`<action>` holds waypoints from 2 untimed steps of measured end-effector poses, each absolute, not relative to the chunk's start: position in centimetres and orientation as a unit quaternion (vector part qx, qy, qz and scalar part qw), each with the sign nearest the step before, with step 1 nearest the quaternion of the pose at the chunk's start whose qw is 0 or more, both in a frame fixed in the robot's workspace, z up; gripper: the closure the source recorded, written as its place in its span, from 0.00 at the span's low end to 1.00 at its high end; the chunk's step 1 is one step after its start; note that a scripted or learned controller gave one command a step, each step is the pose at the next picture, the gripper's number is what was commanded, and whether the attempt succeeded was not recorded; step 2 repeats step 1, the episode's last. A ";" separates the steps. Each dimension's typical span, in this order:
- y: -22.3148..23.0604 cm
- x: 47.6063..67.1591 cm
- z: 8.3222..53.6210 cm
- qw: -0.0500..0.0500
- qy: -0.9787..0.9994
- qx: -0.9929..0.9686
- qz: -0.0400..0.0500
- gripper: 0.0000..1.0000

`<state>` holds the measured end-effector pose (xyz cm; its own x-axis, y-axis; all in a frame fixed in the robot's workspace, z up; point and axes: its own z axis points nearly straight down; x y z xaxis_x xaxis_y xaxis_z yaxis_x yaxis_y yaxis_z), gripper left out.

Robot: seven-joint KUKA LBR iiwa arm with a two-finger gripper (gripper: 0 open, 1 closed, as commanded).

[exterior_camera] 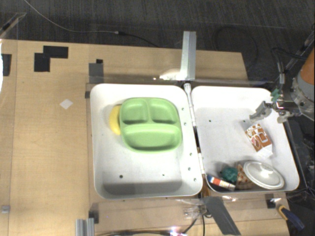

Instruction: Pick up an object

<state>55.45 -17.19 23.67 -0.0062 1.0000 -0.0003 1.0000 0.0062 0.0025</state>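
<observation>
Pale wooden bench (44, 146), black tape patches (49, 57); dark carpet (147, 9) behind, thin cable (74, 29) across.

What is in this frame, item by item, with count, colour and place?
bins: 2, white, side by side on the bench
divided plate: 1, green, left bin
yellow object: 1, partly under the plate's left edge
snack packet: 1, brown and white, right bin
bowl: 1, white, upside down, right bin's near corner
marker: 1, white with red, right bin's near edge
teal object: 1, beside the marker
claw: 1, grey, over right bin's far right
</observation>
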 end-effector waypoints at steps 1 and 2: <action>-19.6 56.2 9.7 0.004 0.733 0.680 0.002 0.00; -19.6 56.2 9.7 0.004 0.733 0.680 0.002 0.00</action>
